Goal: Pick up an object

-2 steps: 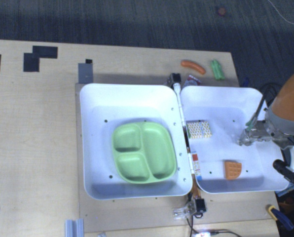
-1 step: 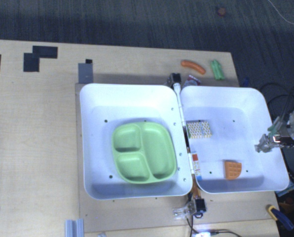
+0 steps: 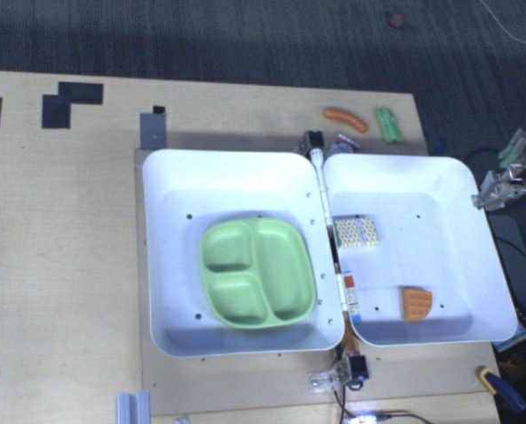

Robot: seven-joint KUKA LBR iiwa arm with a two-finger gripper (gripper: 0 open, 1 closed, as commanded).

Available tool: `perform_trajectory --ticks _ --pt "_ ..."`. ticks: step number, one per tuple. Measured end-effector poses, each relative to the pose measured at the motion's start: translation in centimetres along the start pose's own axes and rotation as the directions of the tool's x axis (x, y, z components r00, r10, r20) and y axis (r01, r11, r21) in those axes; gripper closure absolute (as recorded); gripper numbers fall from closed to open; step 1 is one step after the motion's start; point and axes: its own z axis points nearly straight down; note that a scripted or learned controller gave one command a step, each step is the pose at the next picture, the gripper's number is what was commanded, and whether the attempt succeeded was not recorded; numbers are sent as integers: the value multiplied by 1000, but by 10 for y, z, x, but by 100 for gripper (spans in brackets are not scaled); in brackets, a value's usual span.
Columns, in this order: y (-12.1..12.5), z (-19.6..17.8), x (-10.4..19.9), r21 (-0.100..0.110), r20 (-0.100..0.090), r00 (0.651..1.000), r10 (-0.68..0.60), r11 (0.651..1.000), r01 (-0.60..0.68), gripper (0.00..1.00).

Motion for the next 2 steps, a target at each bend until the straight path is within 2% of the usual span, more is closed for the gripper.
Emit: perform_trajectory --ticks 1,2 --pt "25 23 60 4 -3 1000 -1 1000 1 100" --pt "25 22 59 4 -1 1000 0 1000 0 0"
